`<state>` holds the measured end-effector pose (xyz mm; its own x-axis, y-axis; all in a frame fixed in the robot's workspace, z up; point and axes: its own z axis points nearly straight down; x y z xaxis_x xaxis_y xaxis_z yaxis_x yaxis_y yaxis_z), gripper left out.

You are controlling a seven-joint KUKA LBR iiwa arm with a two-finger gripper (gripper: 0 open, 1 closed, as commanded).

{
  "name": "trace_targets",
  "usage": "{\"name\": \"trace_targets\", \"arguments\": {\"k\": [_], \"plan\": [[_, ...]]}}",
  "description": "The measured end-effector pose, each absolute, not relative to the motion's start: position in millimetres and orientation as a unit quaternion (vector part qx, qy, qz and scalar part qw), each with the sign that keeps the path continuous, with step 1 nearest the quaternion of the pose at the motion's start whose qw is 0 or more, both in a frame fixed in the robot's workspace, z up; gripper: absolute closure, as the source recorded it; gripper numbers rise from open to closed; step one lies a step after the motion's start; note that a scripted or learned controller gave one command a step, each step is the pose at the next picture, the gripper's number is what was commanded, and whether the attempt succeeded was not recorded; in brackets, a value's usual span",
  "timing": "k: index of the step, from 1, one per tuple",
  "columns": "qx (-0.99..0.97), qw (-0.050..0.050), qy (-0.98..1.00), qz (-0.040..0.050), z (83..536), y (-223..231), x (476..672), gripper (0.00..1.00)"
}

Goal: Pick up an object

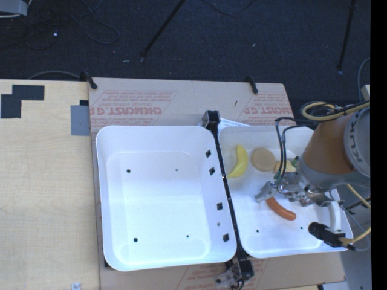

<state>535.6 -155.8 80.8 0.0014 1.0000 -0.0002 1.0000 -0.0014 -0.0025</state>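
Dark floor behind the counter (48, 180), the arm's jaws (279, 193) hover just above the sausage (282, 208) in the right bin (266, 246), seemingly open and empty, needing a descent and squeeze next.

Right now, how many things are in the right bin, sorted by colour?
Yellow: 1, banana
Tan: 1, round disc
Orange-red: 1, sausage
Total: 3 in plain sight; the arm may hide more.

Dark floor (181, 35), seemingly carpet, with cables (91, 17).
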Motion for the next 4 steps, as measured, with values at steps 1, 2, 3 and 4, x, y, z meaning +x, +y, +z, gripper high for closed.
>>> {"name": "trace_targets", "arguments": {"k": [1, 2, 3, 4], "plan": [[-0.710, 0.002, -0.705, 0.0008, 97.9, -156.6, 534.9, 1.00], [-0.705, 0.000, -0.709, -0.0011, 168.9, -98.1, 556.1, 1.00], [-0.705, 0.001, -0.709, -0.0003, 188.2, -24.2, 566.1, 1.00], [-0.705, 0.000, -0.710, -0.0010, 212.2, 47.8, 605.8, 1.00]]}}
